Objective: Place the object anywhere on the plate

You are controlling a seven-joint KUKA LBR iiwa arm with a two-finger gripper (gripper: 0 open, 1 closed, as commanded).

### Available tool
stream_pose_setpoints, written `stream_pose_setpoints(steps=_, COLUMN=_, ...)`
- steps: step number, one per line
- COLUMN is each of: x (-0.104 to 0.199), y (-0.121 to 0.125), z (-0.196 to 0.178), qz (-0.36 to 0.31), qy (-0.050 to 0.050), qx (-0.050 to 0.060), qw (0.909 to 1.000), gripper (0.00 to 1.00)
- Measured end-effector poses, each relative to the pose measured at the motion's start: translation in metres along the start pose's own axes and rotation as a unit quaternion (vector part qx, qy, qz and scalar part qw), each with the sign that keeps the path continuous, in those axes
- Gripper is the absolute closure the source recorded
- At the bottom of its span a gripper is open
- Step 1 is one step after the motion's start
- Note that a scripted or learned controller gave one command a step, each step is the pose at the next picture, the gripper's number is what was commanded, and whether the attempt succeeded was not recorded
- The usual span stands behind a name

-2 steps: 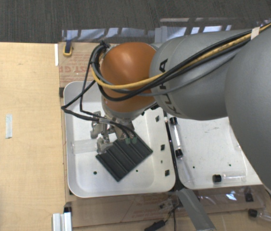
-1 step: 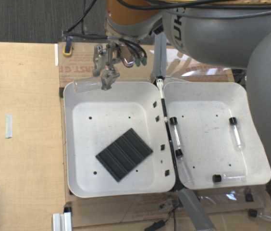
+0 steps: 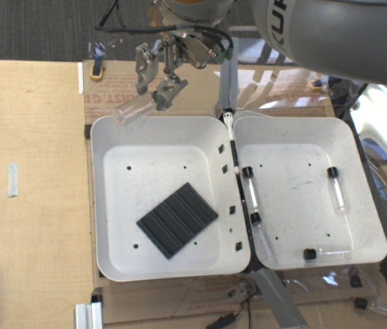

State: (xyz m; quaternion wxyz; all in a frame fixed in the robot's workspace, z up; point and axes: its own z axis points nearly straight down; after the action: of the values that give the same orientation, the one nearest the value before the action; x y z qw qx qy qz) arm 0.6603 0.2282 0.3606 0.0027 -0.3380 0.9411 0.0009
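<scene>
Gripper (image 3: 160, 81) hovering beyond left bin (image 3: 104, 184), apparently gripping a clear tube (image 3: 133, 111).
Dark ridged plate (image 3: 178, 219) lying inside that bin; the slanting tube is risking slipping and missing it.

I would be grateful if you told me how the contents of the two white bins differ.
The left bin holds one flat, dark ribbed plate, lying askew. The right bin holds several clear tubes with black caps, lying near its walls. Both bins are shallow, white and side by side.
</scene>
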Motion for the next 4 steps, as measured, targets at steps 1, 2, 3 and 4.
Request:
stream_pose_setpoints(steps=1, x=0.014, y=0.004, z=0.059, qz=-0.189, qy=0.001, qx=-0.001, qw=0.9819, gripper=1.0)
stream_pose_setpoints(steps=2, x=0.027, y=0.005, z=0.042, qz=-0.292, qy=0.0, qx=-0.001, qw=0.9563, gripper=1.0)
stream_pose_setpoints(steps=3, x=0.023, y=0.008, z=0.076, qz=-0.36, qy=0.001, qx=-0.002, qw=0.9329, gripper=1.0)
stream_pose_setpoints(steps=4, x=0.032, y=0.018, z=0.1, qz=-0.386, qy=0.001, qx=-0.002, qw=0.9227, gripper=1.0)
